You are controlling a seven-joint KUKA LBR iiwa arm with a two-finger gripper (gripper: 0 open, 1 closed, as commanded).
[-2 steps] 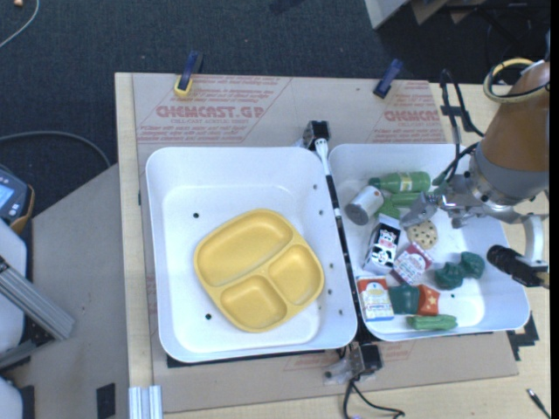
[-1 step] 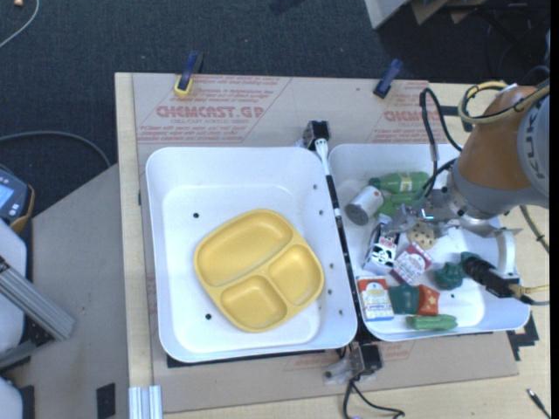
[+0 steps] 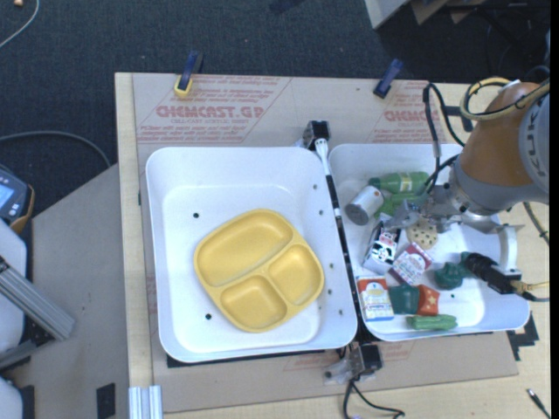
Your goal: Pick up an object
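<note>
Reaching in from the right over the right bin (image 3: 507, 317), grey arm (image 3: 498, 160) covering much of the clutter there. Tool (image 3: 417, 221) low among small items, too muddled to tell whether open or holding anything. Green bottle (image 3: 400, 182) lying just above it, long axis left-right. Yellow divided tray (image 3: 258, 269) in the left bin (image 3: 175, 190), angled diagonally.

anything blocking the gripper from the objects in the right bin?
Nothing visible. The gripper is already down among the clutter in the right bin, between the green bottle and the dotted tan piece. The yellow tray lies apart in the left bin.
</note>
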